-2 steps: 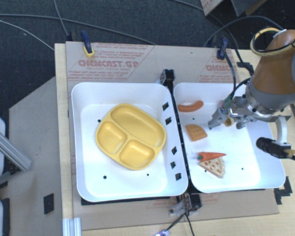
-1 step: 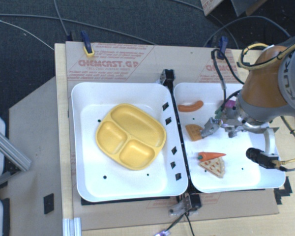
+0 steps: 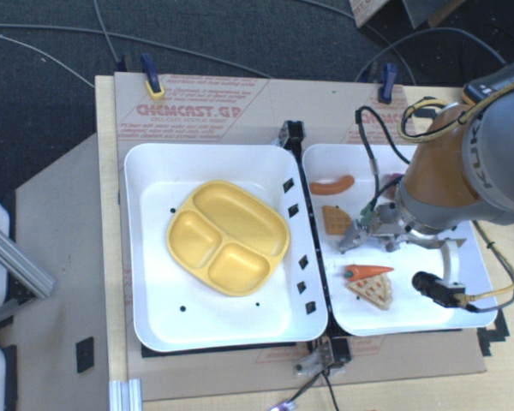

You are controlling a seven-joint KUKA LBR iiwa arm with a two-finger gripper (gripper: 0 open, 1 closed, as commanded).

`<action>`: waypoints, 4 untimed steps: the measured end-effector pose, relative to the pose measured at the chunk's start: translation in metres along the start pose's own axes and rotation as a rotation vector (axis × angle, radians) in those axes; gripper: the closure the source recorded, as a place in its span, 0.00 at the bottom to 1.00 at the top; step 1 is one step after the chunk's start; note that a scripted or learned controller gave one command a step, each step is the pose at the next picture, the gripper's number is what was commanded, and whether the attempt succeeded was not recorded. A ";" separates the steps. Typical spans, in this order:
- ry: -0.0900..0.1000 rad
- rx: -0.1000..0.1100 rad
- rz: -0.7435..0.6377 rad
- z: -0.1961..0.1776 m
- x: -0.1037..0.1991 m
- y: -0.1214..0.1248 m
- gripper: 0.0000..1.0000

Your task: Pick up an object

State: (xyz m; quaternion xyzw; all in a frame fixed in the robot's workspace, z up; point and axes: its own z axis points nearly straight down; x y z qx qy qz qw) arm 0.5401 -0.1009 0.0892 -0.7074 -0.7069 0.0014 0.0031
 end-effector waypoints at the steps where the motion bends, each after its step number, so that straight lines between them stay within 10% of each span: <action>1: 0.000 -0.005 0.001 -0.013 0.000 0.001 1.00; 4: -0.003 -0.012 -0.002 -0.158 0.005 0.008 1.00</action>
